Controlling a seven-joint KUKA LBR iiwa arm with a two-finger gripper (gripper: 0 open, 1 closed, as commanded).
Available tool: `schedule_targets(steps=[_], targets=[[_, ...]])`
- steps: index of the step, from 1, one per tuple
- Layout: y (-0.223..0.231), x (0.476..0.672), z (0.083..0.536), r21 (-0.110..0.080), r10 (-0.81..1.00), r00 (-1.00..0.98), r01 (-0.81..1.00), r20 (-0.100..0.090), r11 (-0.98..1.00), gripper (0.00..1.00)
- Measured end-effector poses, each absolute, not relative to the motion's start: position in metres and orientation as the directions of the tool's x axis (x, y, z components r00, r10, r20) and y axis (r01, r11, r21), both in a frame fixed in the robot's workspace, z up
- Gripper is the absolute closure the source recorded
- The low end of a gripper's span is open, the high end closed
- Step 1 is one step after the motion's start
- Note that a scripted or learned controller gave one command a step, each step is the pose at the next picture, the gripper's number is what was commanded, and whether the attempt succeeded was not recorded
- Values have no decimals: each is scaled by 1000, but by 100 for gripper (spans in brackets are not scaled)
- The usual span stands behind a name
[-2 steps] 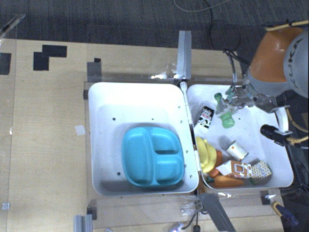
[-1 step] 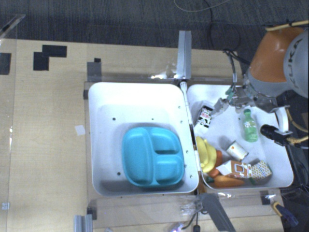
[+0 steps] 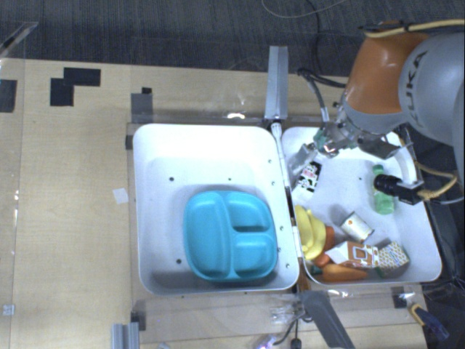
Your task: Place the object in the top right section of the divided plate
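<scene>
A blue divided plate [image 3: 231, 235] lies in the left white bin [image 3: 160, 173], toward its front right; the plate has one long section on the left and two smaller ones on the right. My gripper [image 3: 306, 167] hangs low in the right white bin [image 3: 347, 182], close to the wall between the bins, at the back left. It is apart from the pile of objects at the front of that bin. I see nothing in its grasp.
At the front of the right bin lie a yellow banana [image 3: 311, 233], an orange carrot [image 3: 343, 272], a small silver can [image 3: 356, 226], a printed carton [image 3: 362, 254] and a patterned pouch [image 3: 393, 257]. A green bottle [image 3: 383, 189] rests by the right wall, under the arm.
</scene>
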State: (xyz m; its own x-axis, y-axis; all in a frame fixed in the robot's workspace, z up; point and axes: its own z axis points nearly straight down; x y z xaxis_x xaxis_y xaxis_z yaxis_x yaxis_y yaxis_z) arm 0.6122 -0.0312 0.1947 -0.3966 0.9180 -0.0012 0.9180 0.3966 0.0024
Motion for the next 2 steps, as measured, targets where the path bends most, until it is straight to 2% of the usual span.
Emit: schedule_targets(steps=[1, 2], targets=[[-42, 671, 193, 5, 771, -636, 771, -5, 636, 0], [-42, 671, 193, 5, 772, -636, 771, -5, 636, 0]])
